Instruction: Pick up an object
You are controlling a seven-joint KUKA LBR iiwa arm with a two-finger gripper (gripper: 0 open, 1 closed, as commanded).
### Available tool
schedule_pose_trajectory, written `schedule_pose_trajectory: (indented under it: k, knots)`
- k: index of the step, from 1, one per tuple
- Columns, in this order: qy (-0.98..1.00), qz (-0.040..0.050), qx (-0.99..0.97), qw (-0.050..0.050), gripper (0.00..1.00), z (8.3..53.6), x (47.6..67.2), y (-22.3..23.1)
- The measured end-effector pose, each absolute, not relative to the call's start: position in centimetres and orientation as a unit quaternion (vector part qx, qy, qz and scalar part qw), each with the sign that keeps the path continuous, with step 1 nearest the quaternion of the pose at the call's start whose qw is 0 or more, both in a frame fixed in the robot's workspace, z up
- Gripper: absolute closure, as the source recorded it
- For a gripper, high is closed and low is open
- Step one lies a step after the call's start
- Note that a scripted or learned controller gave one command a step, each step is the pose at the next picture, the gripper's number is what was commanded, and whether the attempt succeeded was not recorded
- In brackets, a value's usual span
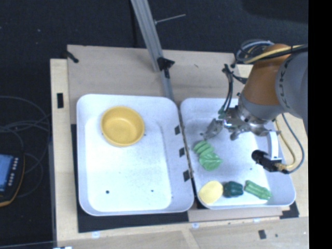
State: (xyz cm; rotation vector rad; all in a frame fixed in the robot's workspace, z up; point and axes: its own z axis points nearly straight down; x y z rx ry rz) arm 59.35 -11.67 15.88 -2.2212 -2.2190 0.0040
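Beside the claw (222, 127), ribbed green object (207, 155) lies diagonally.

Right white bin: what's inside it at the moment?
The shallow right white bin holds a ridged light-green piece, a round pale-yellow object, a small dark-green object and a bright-green oblong piece. The gripper and grey arm cover its upper right floor.
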Motion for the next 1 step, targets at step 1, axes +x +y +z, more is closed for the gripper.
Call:
schedule_pose_trajectory:
  k: [1]
  knots:
    - [-0.707,-0.0007,-0.707,-0.001,0.00,10.93,59.43,-11.71]
